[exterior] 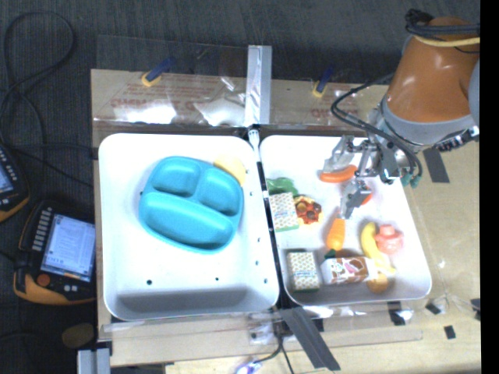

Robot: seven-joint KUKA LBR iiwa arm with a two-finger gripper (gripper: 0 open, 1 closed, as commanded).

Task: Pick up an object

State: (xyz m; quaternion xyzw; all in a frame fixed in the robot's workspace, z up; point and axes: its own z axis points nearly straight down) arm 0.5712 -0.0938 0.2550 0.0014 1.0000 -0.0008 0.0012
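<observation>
Gripper (352, 179) over right bin (417, 240), 12 o'clock sector, near far rim; fingers spread, nothing between. Orange carrot (335, 233), tapered, at bin centre. Left bin (117, 279) holds blue tray (191, 201).

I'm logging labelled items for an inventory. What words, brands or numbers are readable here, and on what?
None can be read.
Green-and-white packet: print too blurred.
Small box: print too small.
Brown carton: picture on it, lettering illegible.
Handheld screen left of the bins: lit, text unreadable.

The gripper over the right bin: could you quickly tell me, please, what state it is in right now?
Gripper: above the right bin, near an orange-red item; open or closed cannot be told.
</observation>
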